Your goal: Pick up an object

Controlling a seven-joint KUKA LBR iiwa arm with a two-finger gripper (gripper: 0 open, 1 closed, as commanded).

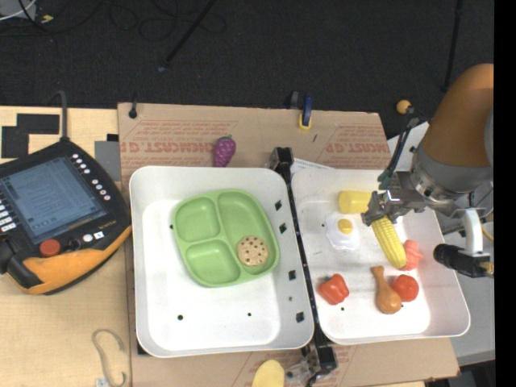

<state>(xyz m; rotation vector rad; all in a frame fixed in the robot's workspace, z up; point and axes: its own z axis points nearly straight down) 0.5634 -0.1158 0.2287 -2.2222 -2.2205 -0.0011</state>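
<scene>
corn cob (pixel 389 241): located in the right bin (pixel 451 317), long axis slanting from upper left to lower right. end effector (pixel 382 210) is positioned at its upper end, seemingly touching; grip state cannot be determined.

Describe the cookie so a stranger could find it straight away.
Start at the left white bin, which holds a green divided tray. The cookie lies in the tray's right-hand compartment: a small round tan disc with dark specks, the sole item on the tray.
</scene>
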